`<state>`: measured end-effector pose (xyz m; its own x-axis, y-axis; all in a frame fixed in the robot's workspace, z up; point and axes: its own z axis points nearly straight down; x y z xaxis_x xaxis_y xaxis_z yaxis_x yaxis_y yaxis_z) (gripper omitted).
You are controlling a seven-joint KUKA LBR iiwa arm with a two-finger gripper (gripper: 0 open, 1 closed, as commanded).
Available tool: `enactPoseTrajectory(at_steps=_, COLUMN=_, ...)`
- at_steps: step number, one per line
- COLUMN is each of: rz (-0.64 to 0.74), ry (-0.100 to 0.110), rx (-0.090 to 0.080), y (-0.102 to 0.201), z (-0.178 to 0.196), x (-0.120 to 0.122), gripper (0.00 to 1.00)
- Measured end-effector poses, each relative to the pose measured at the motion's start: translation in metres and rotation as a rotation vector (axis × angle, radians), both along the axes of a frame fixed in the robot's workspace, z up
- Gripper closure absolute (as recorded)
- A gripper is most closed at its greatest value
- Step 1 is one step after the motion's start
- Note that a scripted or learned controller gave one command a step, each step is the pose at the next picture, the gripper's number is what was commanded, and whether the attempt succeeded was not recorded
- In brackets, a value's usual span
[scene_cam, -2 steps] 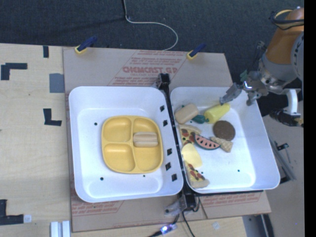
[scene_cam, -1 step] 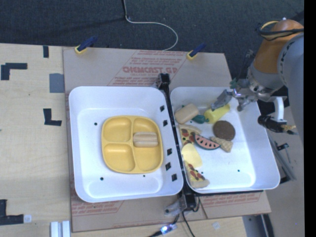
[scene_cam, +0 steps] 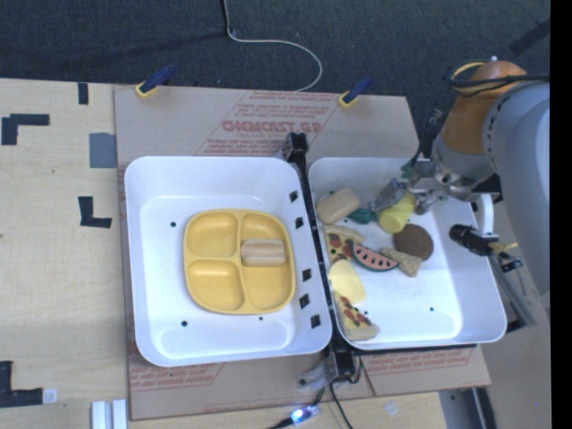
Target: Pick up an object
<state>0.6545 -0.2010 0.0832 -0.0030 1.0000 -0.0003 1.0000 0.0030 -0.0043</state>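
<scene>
Near edge of the right bin point(scene_cam: 465, 324): we note a flat pizza-slice shape point(scene_cam: 355, 318) with red spots, and just beyond it a smooth pale yellow lump point(scene_cam: 346, 281). Farther in, a watermelon wedge point(scene_cam: 375, 257), red with dark seeds, beside a matte brown disc point(scene_cam: 414, 241). A tan bread-like roll point(scene_cam: 337, 206) lies at the far left. The tool point(scene_cam: 404, 202) sits at a glossy yellow piece point(scene_cam: 394, 215); we cannot tell its grip. The left bin point(scene_cam: 152, 266) holds a yellow sectioned plate point(scene_cam: 210, 271) bearing a beige oblong point(scene_cam: 264, 253).
</scene>
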Motion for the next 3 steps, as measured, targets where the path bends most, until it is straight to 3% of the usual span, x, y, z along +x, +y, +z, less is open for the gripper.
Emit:
enactPoseTrajectory(at_steps=1, rz=0.001, ry=-0.003, rx=-0.002, y=0.0, z=0.014, x=0.001, gripper=1.0)
enactPoseTrajectory(at_steps=3, rz=-0.002, ry=-0.008, rx=-0.001, y=-0.002, z=0.125, x=0.001, gripper=1.0)
